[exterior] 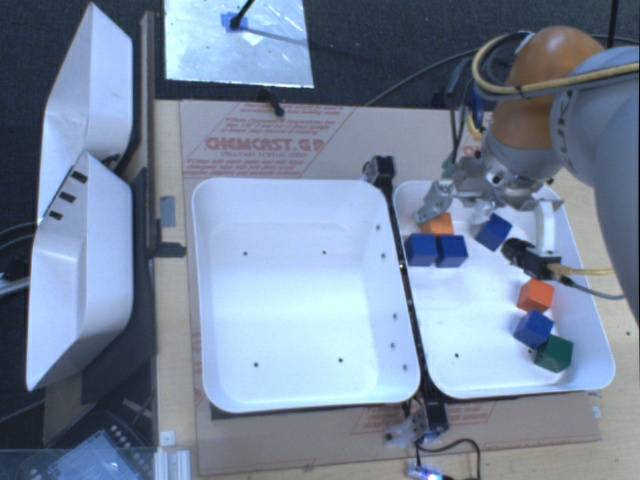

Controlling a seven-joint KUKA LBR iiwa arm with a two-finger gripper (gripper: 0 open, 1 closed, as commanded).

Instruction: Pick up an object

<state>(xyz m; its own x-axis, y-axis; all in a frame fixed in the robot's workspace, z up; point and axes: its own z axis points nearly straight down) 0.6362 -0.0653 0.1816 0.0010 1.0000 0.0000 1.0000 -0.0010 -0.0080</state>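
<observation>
Two fingers of the tool (437,206) spread narrowly, touching an orange block (436,225).

Bright, even overhead light. Glare on metal sheet (238,28) at 11 o'clock. White bins (300,298) near overexposed, shadows soft and faint. Slight overall softness, dark surround underexposed.

Small hard cubes scattered across the white bin at frame right: two blue (421,249) (451,250) side by side upper left, orange (436,224) just above, tilted blue (493,232) nearby; orange (535,294), blue (532,328), green (553,353) stacked down lower right.
</observation>
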